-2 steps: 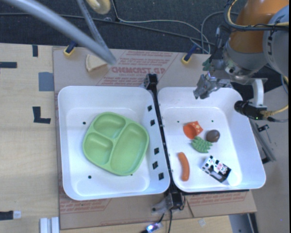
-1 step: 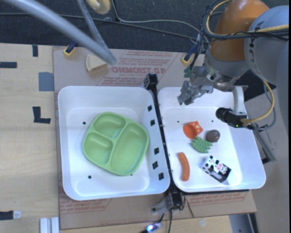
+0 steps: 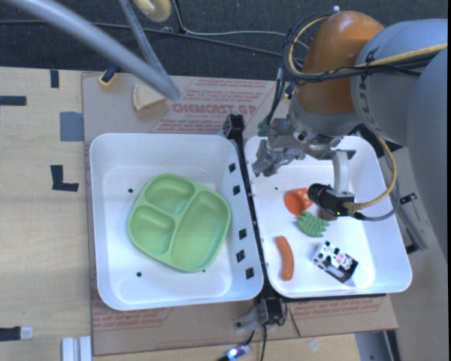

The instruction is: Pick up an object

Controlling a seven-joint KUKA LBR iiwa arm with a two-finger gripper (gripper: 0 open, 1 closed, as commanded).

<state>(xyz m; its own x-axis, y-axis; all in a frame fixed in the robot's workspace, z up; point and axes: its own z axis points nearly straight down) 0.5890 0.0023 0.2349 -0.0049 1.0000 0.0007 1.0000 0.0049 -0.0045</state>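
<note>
Spotted black-and-white box (image 3: pixel 334 262) and orange sausage (image 3: pixel 286 258) well apart from the pincer (image 3: pixel 269 160).
Could not tell pincer's opening or any hold; saw red piece (image 3: pixel 296 200) and green leaf (image 3: pixel 312 223) nearer it, same bin (image 3: pixel 377 278).

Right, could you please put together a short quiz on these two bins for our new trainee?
1. True or false: the green plate lies in the right bin.
2. Which thing lies nearest the right bin's corner at the lower right of the camera view?
A. the orange sausage-shaped piece
B. the black-and-white block
C. the green leafy piece
3. How many compartments does the green plate have?

Key:
1. False; it lies in the left bin.
2. B.
3. Three.
</note>
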